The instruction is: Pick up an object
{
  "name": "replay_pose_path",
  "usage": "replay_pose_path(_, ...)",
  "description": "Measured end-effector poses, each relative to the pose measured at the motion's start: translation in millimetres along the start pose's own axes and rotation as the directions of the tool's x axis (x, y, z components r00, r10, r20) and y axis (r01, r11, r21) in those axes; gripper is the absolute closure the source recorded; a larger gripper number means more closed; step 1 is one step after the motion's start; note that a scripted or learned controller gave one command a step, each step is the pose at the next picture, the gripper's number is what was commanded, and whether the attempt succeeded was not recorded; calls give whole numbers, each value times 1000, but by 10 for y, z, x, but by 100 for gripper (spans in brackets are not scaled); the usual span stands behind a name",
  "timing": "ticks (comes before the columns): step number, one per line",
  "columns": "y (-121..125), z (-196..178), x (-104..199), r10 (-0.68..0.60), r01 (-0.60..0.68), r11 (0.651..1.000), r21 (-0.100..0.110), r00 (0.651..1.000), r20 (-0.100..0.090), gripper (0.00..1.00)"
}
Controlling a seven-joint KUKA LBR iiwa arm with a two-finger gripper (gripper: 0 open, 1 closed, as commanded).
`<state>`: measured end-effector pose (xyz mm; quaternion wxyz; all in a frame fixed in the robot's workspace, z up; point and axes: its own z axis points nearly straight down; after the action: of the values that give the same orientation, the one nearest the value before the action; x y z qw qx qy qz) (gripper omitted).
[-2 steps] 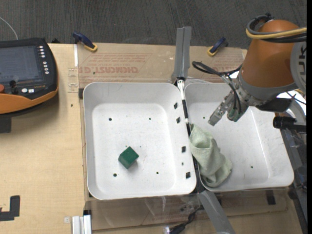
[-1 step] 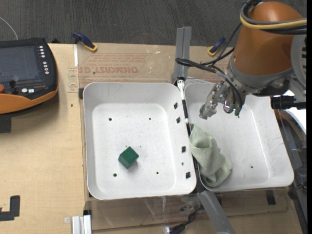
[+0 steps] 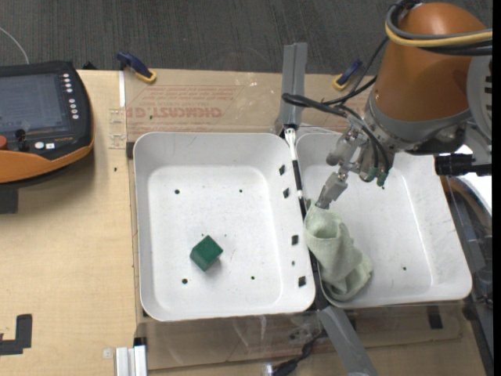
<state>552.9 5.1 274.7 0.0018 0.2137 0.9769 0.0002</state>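
A pale green cloth [image 3: 337,251] lies bunched against the left wall of the right bin [image 3: 423,233], its lower end resting on the bin floor. Its top is drawn up into a peak that meets the fingertips of my gripper [image 3: 322,203], which is shut on the cloth's upper tip. The gripper slants down and to the left from the grey wrist under the orange band [image 3: 430,30]. A small green cube [image 3: 207,253] sits alone on the floor of the left bin [image 3: 156,210], far from the gripper.
A raised divider with black clips [image 3: 297,202] separates the two bins, right beside the cloth. A teach pendant [image 3: 39,116] lies on the bench at the far left. Cardboard [image 3: 196,104] covers the bench behind the bins.
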Motion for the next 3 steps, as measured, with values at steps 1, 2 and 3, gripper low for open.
replay_pose_path(1, -224, 800, 181, -338, 338, 941, -1, 941, -3, 0)
replay_pose_path(2, -64, 405, 759, -649, 649, 761, -2, 761, -2, 0)
replay_pose_path(3, -64, 314, 744, -643, 643, 766, -3, 766, 1, 100)
